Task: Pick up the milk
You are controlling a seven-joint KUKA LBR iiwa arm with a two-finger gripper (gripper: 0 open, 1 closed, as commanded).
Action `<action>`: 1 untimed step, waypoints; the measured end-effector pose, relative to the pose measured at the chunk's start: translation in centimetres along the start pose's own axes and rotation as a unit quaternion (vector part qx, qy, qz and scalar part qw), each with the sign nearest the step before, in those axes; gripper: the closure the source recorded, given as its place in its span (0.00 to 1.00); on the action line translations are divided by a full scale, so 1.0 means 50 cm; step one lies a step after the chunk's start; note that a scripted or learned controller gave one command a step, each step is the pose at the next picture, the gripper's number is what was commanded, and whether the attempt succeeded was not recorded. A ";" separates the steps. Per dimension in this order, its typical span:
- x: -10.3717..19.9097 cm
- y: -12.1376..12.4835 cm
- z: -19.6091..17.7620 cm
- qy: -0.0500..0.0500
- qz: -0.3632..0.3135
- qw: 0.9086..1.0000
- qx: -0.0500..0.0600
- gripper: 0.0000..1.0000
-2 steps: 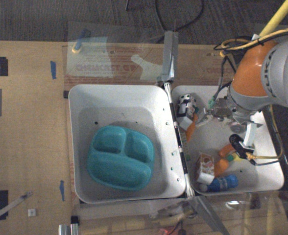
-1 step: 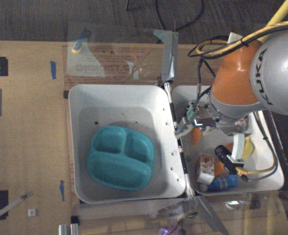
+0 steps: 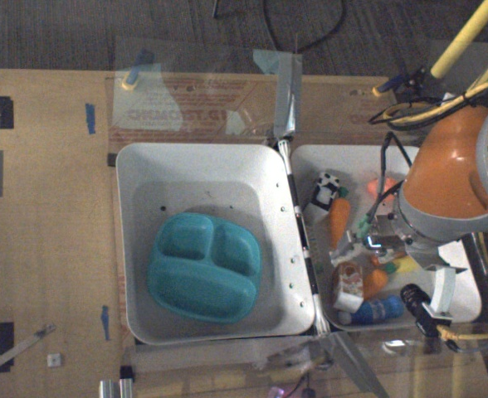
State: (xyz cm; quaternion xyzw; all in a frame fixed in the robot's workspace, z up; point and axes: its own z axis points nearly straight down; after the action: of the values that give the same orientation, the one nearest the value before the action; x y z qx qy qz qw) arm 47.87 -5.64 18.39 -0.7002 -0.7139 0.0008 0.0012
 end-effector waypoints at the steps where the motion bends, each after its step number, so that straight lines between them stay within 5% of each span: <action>1: -0.091 0.008 0.189 0.000 -0.007 1.000 -0.007 0.00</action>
State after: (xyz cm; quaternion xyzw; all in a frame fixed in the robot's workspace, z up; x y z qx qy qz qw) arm 48.32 -10.15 8.92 -0.6955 -0.7185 -0.0046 -0.0037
